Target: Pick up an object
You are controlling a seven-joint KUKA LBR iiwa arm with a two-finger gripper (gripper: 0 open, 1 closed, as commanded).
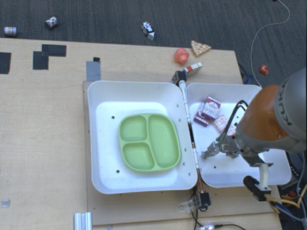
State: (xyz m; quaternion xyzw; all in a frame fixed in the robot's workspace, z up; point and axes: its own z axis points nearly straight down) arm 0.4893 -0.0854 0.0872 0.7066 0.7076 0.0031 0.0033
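Pincer (209, 152) low in the right bin (273, 174), tips near that bin's left wall; can't tell if clenched or released, and nothing visible between the tips. One arm (268, 116), orange band, covering the bin's right side. Up-left of the pincer, two packets in the same bin: a maroon-and-white packet (208, 110) near the top, and a pale pink packet (221, 123) just beside it, part hidden by the arm. Left bin (96, 143): one green three-compartment tray (149, 142). On the counter (43, 143) above the bins: one red ball (181, 55), one pizza-slice toy (200, 47), one small tube (194, 68).
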